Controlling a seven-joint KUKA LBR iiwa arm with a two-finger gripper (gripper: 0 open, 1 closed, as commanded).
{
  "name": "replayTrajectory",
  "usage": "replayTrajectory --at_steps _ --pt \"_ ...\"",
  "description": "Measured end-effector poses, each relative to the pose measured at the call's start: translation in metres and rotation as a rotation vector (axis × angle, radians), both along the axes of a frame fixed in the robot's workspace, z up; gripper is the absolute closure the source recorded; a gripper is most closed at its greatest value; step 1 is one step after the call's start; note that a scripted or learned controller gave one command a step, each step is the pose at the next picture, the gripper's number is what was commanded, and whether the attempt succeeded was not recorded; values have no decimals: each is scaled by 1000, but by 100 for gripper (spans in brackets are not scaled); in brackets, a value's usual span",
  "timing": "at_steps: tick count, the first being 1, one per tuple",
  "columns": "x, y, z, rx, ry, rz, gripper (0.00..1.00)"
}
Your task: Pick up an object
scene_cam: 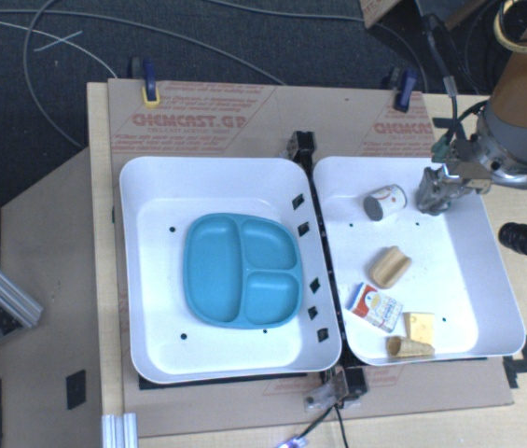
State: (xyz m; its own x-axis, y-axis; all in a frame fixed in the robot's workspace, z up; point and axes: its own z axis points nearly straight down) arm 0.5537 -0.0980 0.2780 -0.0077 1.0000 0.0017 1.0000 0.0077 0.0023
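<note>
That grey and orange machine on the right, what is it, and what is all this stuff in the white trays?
It is a robot arm, seen by one fixed camera looking down at a slant on a bench. At its end sits a gripper, a two-fingered metal hand, now low over the far part of the right bin.

Two shallow white bins lie side by side. The left bin holds a blue divided plate. The right bin holds small things to pick: a little white can lying on its side just beside the gripper, a tan block, a red and white packet and two yellowish pieces.

I see nothing between its fingers, so nothing is picked up yet.
</note>
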Motion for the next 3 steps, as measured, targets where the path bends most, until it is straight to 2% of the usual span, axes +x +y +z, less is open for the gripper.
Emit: replayTrajectory --at_steps 1,2,3 --pt "24 50 1 0 0 -1 100" --pt "36 107 -16 1 4 -1 100" --pt "58 154 -16 0 0 -3 100"
